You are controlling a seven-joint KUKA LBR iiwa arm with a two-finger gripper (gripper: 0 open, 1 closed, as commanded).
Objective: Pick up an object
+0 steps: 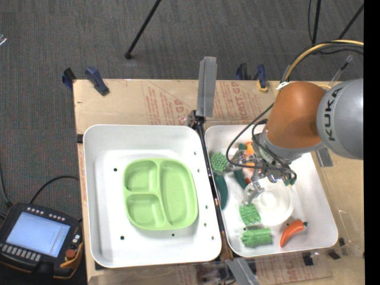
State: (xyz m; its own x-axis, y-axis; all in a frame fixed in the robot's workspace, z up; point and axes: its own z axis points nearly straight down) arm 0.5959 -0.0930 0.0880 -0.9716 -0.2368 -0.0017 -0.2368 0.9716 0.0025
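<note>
- Plainly, "KUKA" reads on the grey arm (344, 120).
- Pincer (256, 186) hovers over the right bin (323, 209), above the white bowl (278, 205); its state cannot be told.
- Green divided plate (160, 193) lies in the left bin (101, 153).

Dark grey carpet (71, 34) covers the floor around a plywood-topped desk (142, 103). Blue clamps (95, 81) grip the desk's far edge. Black tripod legs (145, 22) stand on the carpet beyond it. A teach pendant (38, 239) lies near left.
</note>
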